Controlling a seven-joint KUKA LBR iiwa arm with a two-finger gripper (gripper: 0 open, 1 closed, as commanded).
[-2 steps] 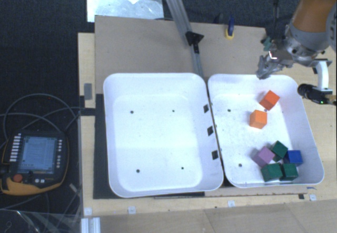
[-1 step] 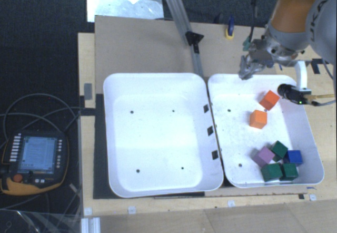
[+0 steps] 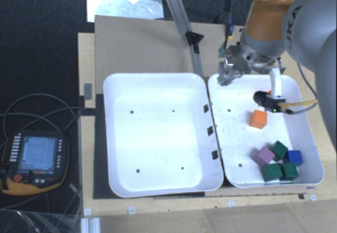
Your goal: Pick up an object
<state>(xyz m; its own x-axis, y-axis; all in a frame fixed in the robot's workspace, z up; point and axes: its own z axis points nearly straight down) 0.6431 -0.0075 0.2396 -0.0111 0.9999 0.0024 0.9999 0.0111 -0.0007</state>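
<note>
Upper right of the frame: grey arm [image 3: 310,21] with orange band [image 3: 271,2] reaches in over the right bin [image 3: 231,137]; end effector [image 3: 227,76] sits near that bin's upper-left corner, just beside the divide between the two bins; can't tell if it's open or closed, and nothing visible gripped in it. Right bin contents: orange cube [image 3: 258,119] near the bin's middle, apart from the end effector; lower right corner holds a cluster packed close together: purple block [image 3: 263,156], green block [image 3: 279,149], blue block [image 3: 294,157], and two more green blocks [image 3: 279,172] along the bottom edge; whether they touch each other is hard to tell. A small black device [image 3: 265,100] with an orange cable hangs off the arm just above the orange cube. Left bin [image 3: 116,121] is at centre frame, side by side with the right one, on the bench [image 3: 142,42]. Lower left of the frame: teach pendant [image 3: 34,161] with lit screen, cables looped around it. Upper centre: a grey pole [image 3: 176,2] runs diagonally down toward the bins.
</note>
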